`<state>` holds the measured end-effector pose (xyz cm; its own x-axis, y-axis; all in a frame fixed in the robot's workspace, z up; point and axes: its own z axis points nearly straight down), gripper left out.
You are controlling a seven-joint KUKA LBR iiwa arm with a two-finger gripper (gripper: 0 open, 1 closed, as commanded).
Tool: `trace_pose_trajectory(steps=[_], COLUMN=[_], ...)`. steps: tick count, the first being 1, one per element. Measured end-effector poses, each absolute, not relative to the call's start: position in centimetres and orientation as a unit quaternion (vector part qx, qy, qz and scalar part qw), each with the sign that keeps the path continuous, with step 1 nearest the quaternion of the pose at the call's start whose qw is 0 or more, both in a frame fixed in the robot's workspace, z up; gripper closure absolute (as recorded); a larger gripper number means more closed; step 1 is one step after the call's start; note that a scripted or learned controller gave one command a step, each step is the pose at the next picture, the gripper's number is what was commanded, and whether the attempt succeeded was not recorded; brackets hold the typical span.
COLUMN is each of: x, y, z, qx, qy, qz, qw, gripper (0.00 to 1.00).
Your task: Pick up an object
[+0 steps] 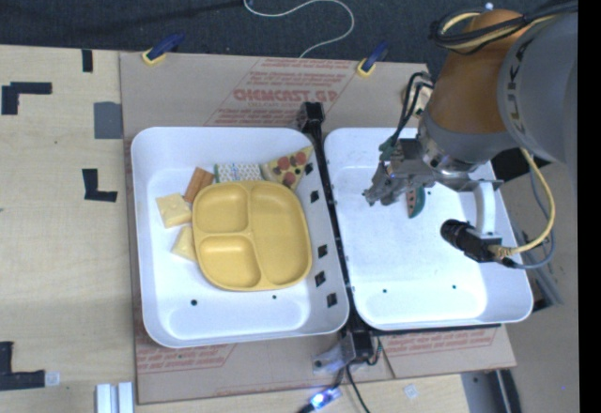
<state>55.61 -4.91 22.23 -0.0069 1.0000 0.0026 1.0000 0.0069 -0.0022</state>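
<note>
Fingers (pixel 378 192) at the end of the gripper (pixel 399 184) hang over the right bin (pixel 376 289), near its far left part. They are small and dark from up here, and I cannot tell if they are spread apart or squeezed together. I cannot see anything between them. A little green piece (pixel 416 202) shows just beside the gripper on its right side, but I cannot tell what it is or if it touches the bin floor.

All the things to pick up lie in the left bin (pixel 225 327). A big yellow plate (pixel 252 235) with three sections sits in the middle of that bin. A flat tan block (pixel 173 210) and an orange-brown block (pixel 198 182) peek out at its left side. Another yellow piece (pixel 183 245) sticks out from under the plate's left edge. A few small mixed toys (pixel 282 167) lie at the far side of the plate, close to the wall between the bins.

Both bins sit side by side on a brown cardboard sheet (pixel 282 87) on the table (pixel 56 242). The grey arm (pixel 488 83) with its orange band comes in from the right.
</note>
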Motion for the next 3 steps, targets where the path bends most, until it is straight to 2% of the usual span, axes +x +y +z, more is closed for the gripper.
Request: trace_pose_trajectory(steps=[1, 2, 3], x=[56.2, 56.1, 56.0], y=[-0.3, -1.6, -0.7], z=[23.4, 21.7, 23.3], qx=[-0.705, -0.707, -0.706], qy=[-0.71, -0.707, -0.708], qz=[-0.0003, 0.0021, -0.0001], qw=[0.001, 0.001, 0.0], gripper=[1.0, 1.0, 1.0])
